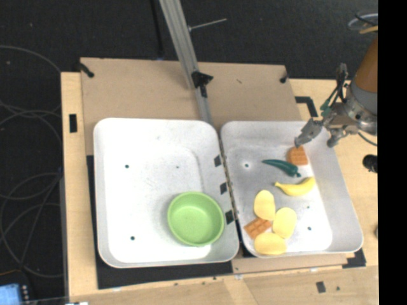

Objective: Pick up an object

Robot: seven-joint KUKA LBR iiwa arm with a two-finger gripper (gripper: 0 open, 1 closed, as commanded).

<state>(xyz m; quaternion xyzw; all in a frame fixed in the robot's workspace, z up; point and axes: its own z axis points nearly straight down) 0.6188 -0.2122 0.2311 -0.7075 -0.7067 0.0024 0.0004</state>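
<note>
Gripper [316,134] spread above orange piece [297,155] (right bin [340,189])

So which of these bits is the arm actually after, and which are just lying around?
Part of the job, near the gripper in the right bin:
- orange piece, closest to it
- green pepper
- banana
- three yellow pieces
- small orange block

Just lying about:
- green bowl in the left bin
- metal pole
- cables

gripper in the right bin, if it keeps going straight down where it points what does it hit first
Most likely the small orange piece, just below the gripper. The green pepper lies just past it. Height is hard to judge from this slanted view.
</note>
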